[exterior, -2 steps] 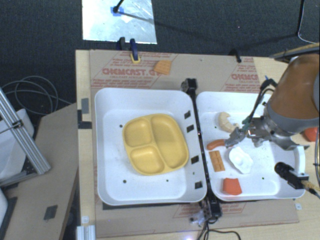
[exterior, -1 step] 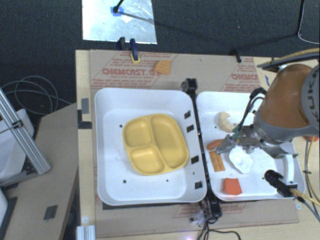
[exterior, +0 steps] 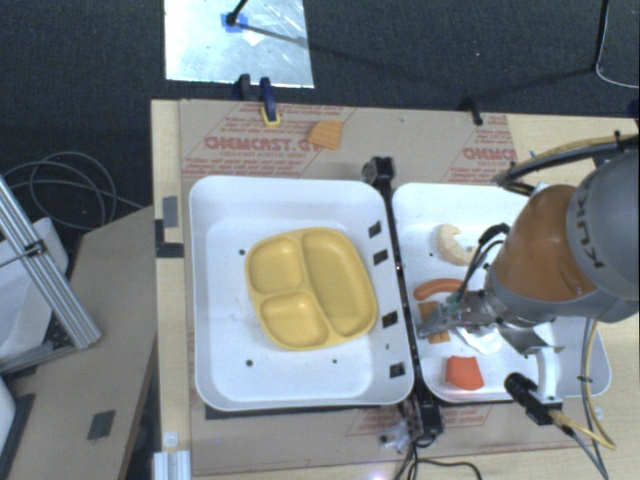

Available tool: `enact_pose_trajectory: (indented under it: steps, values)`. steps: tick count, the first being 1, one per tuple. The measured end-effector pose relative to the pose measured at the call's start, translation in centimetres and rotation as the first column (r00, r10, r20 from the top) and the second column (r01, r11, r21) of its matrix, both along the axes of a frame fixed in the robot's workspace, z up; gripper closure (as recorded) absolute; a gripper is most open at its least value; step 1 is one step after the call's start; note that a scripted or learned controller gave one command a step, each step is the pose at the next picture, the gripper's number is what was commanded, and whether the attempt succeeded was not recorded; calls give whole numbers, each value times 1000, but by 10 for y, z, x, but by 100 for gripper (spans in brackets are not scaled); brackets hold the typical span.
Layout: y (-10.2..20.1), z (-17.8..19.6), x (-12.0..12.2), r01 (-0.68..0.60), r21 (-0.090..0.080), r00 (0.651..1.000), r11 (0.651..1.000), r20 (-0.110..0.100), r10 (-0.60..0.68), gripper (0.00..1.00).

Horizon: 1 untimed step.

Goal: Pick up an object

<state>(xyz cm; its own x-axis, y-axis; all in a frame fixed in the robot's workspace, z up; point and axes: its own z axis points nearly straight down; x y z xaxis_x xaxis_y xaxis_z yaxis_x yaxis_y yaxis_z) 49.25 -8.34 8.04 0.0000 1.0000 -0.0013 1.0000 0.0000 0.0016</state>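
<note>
Currently, operator, you have: right bin (exterior: 520, 200) holding an orange block (exterior: 463, 372), a sausage-like piece (exterior: 437, 289) and a pale curved piece (exterior: 452, 243), candidates within reach; gripper (exterior: 447, 318) low among them, grip undeterminable; yellow divided tray (exterior: 311, 287) in left bin (exterior: 215, 268).

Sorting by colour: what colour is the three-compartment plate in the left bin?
Yellow; the three-compartment plastic plate shows in the camera view.

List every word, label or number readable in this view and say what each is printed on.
"CHEMCAST": red print on the brown protective sheet behind the left bin.
Red print on the same sheet behind the right bin: the same style, partly hidden and too blurred to read with certainty.
No other readable text.
</note>
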Motion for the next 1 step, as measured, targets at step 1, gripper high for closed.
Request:
enact_pose_trajectory:
  steps: [1]
  values:
    - [-1,17,3,0,-2,1000,1000,9,0,100]
